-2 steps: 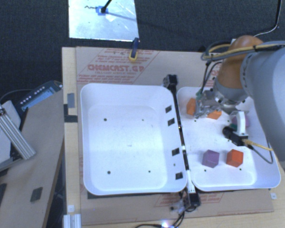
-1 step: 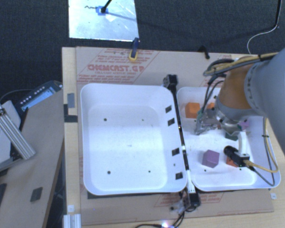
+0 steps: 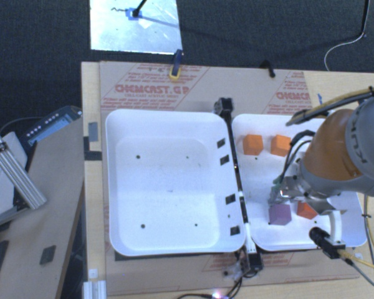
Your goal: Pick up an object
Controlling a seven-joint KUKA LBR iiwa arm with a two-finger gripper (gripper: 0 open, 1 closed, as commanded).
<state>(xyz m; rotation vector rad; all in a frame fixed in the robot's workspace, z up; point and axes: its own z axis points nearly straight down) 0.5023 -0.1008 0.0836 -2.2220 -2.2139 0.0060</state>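
Two shallow white bins are seen from above, side by side on a bench lined with printed cardboard. The left bin (image 3: 168, 179) is the larger in view, its floor marked by a few small dark specks. The right bin (image 3: 257, 173) holds four small blocks: two orange cubes side by side toward the far end, one at (image 3: 253, 144) and one at (image 3: 280, 145), a purple cube (image 3: 279, 214) near the close edge, and a red-orange block (image 3: 306, 210) just to the right of the purple one, partly covered by the arm. The grey arm with its orange band (image 3: 330, 151) is reached in from the right, and the gripper (image 3: 282, 195) is hung low, directly above the purple cube and seemingly touching or almost touching its top. Whether the jaws are spread or pressed together cannot be told, as the wrist hides them. The purple cube is judged to be the likely target: small, light and stiff, probably foam or wood, with flat faces that should not slip much. It would best be taken across two opposite flat sides; the neighbouring red-orange block leaves little room on the right side.
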